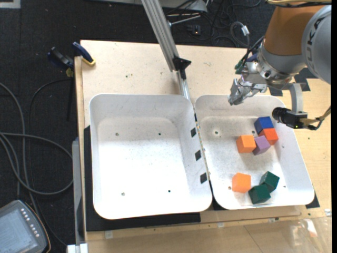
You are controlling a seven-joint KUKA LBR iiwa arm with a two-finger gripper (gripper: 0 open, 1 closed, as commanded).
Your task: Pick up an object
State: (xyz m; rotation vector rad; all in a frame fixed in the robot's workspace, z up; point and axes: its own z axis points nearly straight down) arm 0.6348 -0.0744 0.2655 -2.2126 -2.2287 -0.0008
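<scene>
Gripper [238,97], whose state cannot be told, hovers above the right bin [303,165] and should descend squarely onto one separate block.

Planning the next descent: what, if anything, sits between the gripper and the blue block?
Nothing visible. The gripper hangs over the right bin's back edge, and only bare bin floor shows between it and the blue block. The other blocks lie on the far side of the blue one.

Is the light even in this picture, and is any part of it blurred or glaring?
Camera view: even, soft light; the blocks cast only faint shadows in the right bin; no strong glare on the white; the hand looks slightly soft.
</scene>
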